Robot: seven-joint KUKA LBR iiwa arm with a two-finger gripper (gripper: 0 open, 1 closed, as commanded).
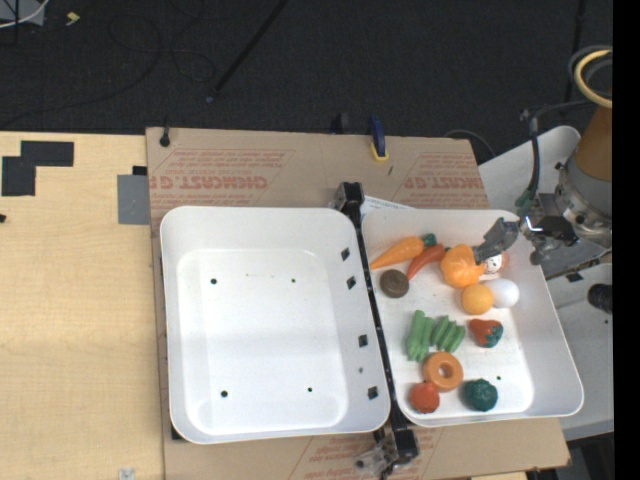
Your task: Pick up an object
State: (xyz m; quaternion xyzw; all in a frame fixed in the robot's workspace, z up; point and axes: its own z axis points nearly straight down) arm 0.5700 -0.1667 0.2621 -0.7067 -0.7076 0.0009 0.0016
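two shallow white plastic bins, glossy with rounded corners, sit on a brown cardboard sheet [300, 173] over the pale wood counter [70, 308]. left bin [262, 420] holds small dark dots on its floor. right bin [560, 368], centre right of frame, holds toy food: a tapered orange carrot [398, 252], red chilli [424, 260], brown disc [394, 284], orange pepper [458, 266], small orange ball [477, 299], white egg [506, 292], ribbed green pods [432, 333], red strawberry [487, 333], orange ring [442, 370], red tomato [424, 397], dark green lump [480, 395]. hand [497, 240] sits low at the bin's upper right, beside the pepper; cannot tell how the fingers stand.
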